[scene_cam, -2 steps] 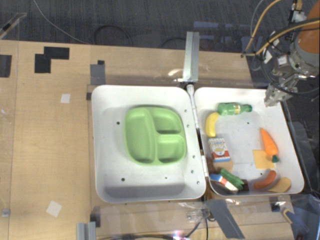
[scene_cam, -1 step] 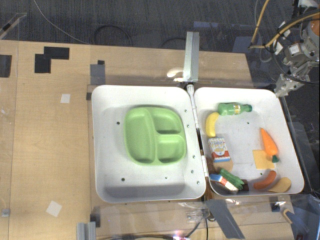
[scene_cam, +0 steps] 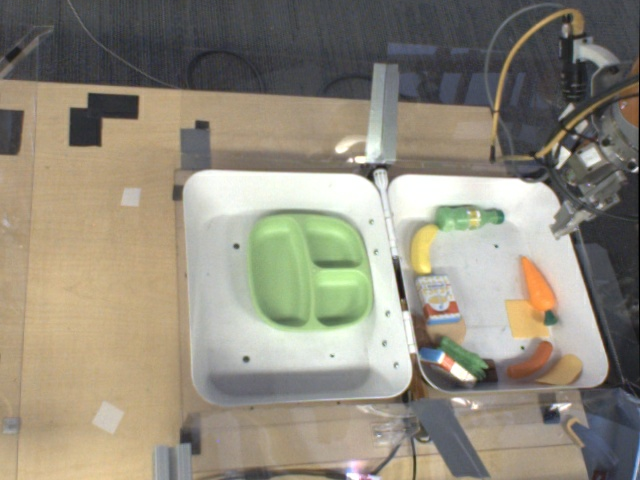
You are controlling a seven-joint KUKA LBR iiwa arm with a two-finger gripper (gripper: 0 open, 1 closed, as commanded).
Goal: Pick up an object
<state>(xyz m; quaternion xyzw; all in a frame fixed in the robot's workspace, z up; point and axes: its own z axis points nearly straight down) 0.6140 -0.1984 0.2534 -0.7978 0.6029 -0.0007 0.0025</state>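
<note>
The right bin [scene_cam: 500, 268] holds several toy foods. A green bottle [scene_cam: 468, 217] lies at the back, with a yellow banana [scene_cam: 424, 248] just left of and below it. An orange carrot [scene_cam: 538, 283] lies by the right wall, a small printed carton [scene_cam: 439, 300] sits in the middle, and a yellow cheese slice [scene_cam: 522, 318] lies under the carrot's tip. My gripper [scene_cam: 578, 203] hangs over the bin's back right corner, above the rim, apart from all the items and with nothing seen in it.
At the right bin's front lie a brown sausage [scene_cam: 530, 360], a tan piece [scene_cam: 566, 370], a green item [scene_cam: 466, 354] and a blue-red item [scene_cam: 447, 363]. The left bin [scene_cam: 215, 298] holds a green divided plate [scene_cam: 308, 270]. Cables [scene_cam: 520, 48] loop behind the arm.
</note>
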